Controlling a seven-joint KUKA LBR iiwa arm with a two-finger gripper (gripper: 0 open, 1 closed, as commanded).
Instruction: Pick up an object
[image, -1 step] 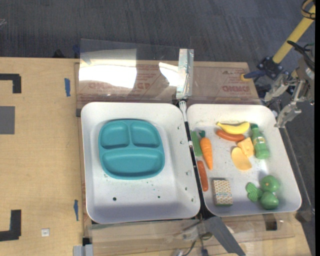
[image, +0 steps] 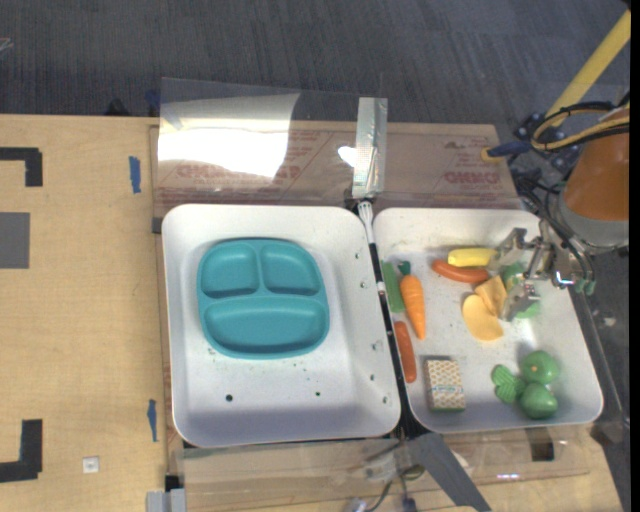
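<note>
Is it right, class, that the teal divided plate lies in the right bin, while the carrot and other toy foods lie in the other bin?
Not quite. The camera view shows the teal divided plate in the left bin; the carrot and other toy foods lie in the right bin.

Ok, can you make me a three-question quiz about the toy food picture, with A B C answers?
1. Where is the carrot?
A. left bin
B. right bin
C. on the cardboard
2. What colour is the divided plate?
A. teal
B. red
C. yellow
3. How does the plate lie?
A. flat in the left bin
B. tipped on its edge
C. upside down

Answers: 1 B, it lies by the right bin's left wall. 2 A, it is blue-green all over. 3 A, its three compartments face up.
</note>
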